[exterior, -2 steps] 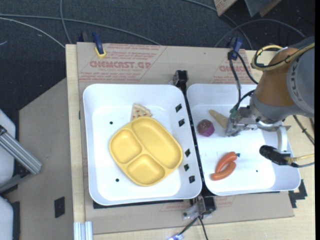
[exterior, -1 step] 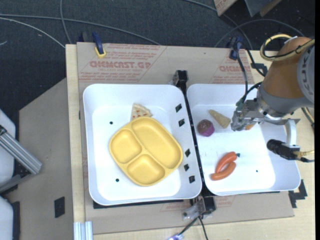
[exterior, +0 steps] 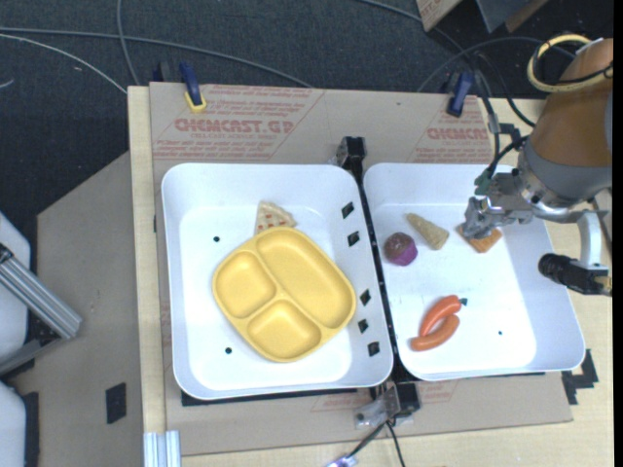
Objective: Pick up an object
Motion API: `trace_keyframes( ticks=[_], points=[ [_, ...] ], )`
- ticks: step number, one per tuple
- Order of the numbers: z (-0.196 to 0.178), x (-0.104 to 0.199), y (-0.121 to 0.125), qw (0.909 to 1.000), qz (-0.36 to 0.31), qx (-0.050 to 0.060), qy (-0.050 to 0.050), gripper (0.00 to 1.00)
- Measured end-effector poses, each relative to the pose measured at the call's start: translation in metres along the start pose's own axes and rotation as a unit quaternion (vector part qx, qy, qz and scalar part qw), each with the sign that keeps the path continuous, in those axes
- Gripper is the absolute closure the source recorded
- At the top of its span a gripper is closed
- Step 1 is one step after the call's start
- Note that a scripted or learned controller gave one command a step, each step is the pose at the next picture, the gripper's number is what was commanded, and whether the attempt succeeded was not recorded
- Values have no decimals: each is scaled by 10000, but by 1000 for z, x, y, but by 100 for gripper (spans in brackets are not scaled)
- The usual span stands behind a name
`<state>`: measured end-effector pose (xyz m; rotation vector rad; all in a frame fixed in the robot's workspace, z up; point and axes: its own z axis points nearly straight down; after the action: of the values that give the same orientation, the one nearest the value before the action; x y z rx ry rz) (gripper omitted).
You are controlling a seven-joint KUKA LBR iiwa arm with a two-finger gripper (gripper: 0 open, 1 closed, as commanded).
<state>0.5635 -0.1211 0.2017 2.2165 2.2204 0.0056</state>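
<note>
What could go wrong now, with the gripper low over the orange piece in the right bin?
1. The gripper sits at the edge of the orange piece, so the grasp may slip off.
2. The tan wedge and purple onion lie close by and could get nudged.

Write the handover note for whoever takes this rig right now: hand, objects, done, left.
Hand: low over the right bin, at its upper right, directly above a small orange piece; whether it grips the piece cannot be told.
Right bin also holds a tan wedge, a purple round item and a red-orange pepper.
Left bin: yellow divided plate, with a tan piece tucked at its upper edge.
Done: hand brought to the orange piece.
Left: confirm the grasp and lift it.
</note>
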Motion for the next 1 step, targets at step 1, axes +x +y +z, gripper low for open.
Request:
trace_keyframes(
  ticks=[1],
  points=[
    [-20,0,1,10000,4,11,2,100]
  ],
)
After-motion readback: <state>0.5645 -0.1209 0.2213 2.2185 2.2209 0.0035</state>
